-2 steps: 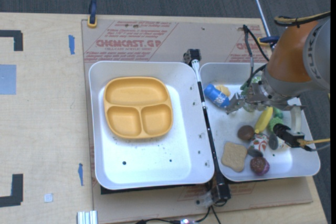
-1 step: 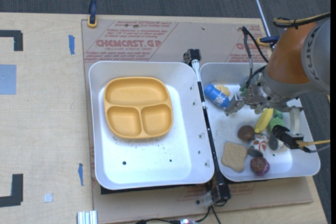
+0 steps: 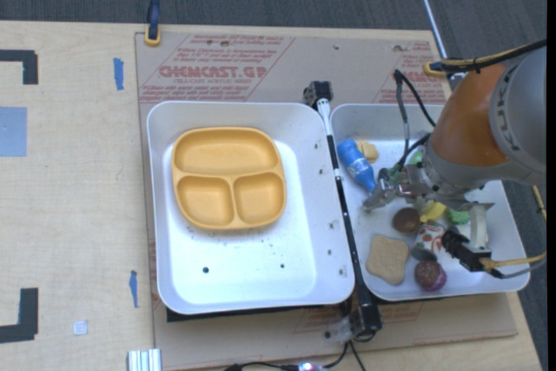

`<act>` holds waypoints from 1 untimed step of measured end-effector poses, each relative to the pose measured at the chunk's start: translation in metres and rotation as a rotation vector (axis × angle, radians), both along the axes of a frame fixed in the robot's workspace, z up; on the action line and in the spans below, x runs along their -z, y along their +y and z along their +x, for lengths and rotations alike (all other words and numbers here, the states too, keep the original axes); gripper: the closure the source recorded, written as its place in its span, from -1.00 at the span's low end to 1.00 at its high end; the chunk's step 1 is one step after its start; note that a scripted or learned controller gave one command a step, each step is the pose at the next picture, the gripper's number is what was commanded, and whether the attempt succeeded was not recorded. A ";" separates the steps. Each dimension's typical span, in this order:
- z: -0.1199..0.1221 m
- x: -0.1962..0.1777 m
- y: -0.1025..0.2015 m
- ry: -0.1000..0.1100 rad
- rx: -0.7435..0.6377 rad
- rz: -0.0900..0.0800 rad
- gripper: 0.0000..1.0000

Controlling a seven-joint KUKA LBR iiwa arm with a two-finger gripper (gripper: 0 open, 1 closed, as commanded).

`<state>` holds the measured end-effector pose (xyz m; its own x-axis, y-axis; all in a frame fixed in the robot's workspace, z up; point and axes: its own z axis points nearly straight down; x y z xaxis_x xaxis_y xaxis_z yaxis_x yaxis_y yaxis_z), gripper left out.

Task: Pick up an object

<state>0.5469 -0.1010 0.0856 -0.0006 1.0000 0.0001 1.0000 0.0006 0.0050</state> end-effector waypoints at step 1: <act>-0.041 0.000 -0.005 -0.004 0.001 -0.001 -1.00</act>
